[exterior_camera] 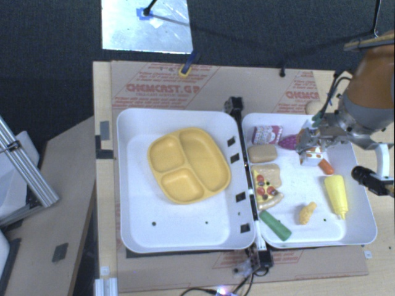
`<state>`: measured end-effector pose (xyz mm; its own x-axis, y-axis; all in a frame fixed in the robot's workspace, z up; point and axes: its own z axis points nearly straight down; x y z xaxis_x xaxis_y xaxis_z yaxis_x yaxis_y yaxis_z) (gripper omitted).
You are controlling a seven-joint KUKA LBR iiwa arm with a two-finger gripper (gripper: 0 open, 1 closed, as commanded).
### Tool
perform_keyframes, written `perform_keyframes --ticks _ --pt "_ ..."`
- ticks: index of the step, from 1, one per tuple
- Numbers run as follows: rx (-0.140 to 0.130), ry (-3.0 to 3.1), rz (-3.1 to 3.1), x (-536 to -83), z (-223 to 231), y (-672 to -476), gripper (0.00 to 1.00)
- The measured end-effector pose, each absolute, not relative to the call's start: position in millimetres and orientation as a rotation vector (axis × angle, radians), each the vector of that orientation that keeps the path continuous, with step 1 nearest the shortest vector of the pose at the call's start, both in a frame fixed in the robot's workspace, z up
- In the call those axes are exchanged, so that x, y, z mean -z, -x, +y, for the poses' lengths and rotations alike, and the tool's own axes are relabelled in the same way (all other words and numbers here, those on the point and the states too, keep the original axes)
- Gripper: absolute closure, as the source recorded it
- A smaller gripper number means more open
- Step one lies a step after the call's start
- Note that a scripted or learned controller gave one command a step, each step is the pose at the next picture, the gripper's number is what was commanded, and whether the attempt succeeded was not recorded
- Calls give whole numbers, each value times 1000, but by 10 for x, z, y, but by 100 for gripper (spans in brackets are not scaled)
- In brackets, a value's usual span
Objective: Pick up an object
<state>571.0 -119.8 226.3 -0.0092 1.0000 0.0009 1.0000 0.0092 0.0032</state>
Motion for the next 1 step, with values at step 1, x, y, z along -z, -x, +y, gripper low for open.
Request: perform_keyframes --ticks 1 --pt "-6 -2209 2231 -2366 -683 -5955 100"
